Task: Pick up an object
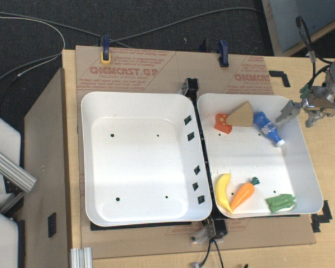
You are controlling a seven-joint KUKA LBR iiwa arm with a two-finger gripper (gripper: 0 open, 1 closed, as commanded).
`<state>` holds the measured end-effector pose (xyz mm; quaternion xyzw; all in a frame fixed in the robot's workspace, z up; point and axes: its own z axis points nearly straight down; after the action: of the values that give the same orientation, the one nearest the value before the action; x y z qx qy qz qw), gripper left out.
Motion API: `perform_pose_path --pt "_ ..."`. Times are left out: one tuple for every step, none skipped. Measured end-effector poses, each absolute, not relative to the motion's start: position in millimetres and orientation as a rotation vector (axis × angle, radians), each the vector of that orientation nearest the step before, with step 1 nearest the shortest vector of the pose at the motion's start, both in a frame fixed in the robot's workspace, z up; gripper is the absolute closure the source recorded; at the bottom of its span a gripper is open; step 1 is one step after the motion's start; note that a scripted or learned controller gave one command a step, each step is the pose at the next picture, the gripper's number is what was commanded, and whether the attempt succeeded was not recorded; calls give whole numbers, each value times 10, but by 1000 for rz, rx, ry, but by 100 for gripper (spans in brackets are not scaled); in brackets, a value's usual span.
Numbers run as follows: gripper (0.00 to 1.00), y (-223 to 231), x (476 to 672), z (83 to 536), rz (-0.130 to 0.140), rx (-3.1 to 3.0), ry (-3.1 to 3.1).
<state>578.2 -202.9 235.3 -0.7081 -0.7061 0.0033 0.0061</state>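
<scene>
1. Camera view: tool (298, 113) at right edge, over the right bin's (301, 155) upper right rim, fingers spread wide, nothing between them.
2. Just beside the nearer finger: blue bottle (267, 128), lying slanted, nearest candidate.
3. Left of bottle: tan wedge (242, 115), touching or overlapping orange block (223, 123).
4. Well apart, along the bin's near wall: banana (223, 191), carrot (243, 194) leaning against it, green piece (280, 202).
5. Left bin (100, 149) across the divider.
6. For a clean grasp: centre over bottle's body, turn fingers across its narrow width, descend clear of rim and wedge, close only once low.
</scene>
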Motion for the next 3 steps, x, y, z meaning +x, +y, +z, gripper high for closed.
perform_pose_path --pt "0 -2025 5809 2421 0 -2220 -2221" --pt "0 -2021 5755 1988 4 -2217 -2217" --pt "0 -2017 5717 1354 5 -2216 -2216"
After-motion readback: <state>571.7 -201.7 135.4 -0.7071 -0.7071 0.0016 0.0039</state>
